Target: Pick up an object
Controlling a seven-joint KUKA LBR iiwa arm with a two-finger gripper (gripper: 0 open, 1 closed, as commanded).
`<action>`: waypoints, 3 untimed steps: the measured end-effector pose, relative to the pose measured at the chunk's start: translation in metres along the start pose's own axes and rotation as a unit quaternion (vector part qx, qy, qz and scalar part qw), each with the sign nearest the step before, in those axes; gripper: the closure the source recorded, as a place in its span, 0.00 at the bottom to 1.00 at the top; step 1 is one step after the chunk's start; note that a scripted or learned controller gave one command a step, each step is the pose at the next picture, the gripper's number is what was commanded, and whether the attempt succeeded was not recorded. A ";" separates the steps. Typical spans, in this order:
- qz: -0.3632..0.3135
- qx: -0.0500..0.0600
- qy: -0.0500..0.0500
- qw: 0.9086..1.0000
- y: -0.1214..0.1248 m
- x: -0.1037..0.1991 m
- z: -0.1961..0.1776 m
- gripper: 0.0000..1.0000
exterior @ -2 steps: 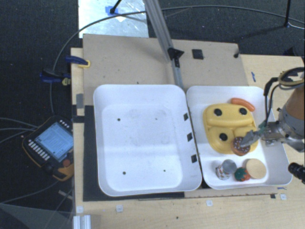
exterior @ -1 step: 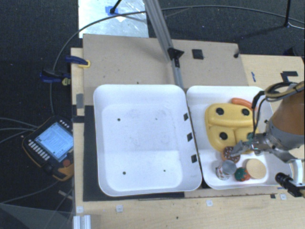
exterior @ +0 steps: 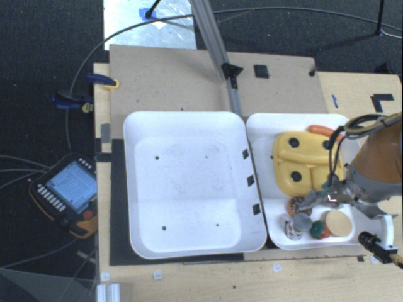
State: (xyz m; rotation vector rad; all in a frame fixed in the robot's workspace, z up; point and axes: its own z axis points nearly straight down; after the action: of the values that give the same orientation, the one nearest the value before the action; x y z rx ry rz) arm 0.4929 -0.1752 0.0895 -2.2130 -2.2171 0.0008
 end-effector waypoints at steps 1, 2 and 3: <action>-0.002 -0.001 0.001 1.000 0.001 0.002 -0.011 1.00; -0.001 -0.007 -0.004 1.000 0.008 -0.004 -0.072 1.00; -0.002 -0.006 -0.004 1.000 0.008 0.000 -0.116 1.00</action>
State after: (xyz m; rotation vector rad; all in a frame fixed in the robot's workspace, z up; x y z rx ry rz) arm 0.5014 -0.1757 0.2054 -2.2198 -2.2311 -0.0050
